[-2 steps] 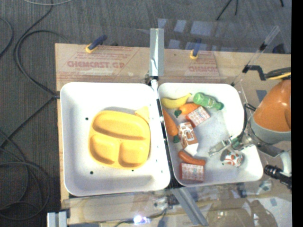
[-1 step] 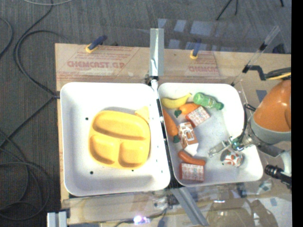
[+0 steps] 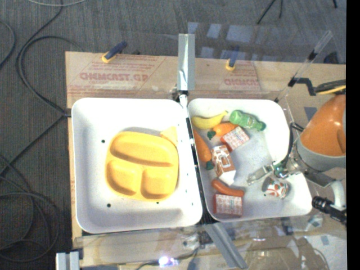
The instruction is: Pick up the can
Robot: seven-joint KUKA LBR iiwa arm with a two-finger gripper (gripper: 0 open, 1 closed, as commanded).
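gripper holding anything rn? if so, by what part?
Cannot tell. The gripper sits right at the can in the right bin, but a hold between its fingers isn't visible.

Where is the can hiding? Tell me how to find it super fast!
Look at the white bin on the right, the one full of toy food. Go to its near right corner, where the tool of the robot arm hangs. The can lies just below it, small and round, white with red marks, apart from the boxy cartons and the sausage to its left.
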